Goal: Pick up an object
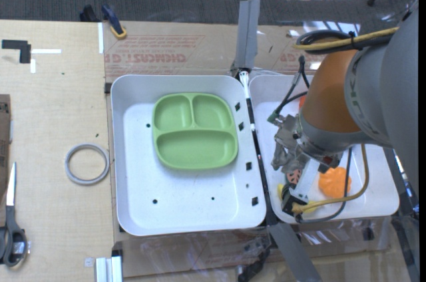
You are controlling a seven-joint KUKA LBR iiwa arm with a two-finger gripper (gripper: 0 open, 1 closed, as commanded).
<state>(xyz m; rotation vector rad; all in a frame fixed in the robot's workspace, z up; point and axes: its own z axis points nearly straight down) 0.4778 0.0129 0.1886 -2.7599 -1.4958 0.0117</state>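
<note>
My gripper (pixel 284 155) hangs low over the left part of the right bin (pixel 377 206), under the grey arm with its orange band (pixel 331 96). An orange, lumpy object (pixel 335 181) lies in that bin just right of the gripper. A small dark and red patterned item (pixel 294 175) sits right beside the gripper's lower end; whether it touches it I cannot tell. A green divided plate (pixel 195 131) rests in the upper part of the left bin (pixel 193 207). The arm hides much of the right bin.
The divider between the bins (pixel 255 147) runs just left of the gripper. Yellow and black cables (pixel 319 206) loop off the wrist. On the bench to the left lie a tape ring (pixel 86 163) and scissors (pixel 10 234).
</note>
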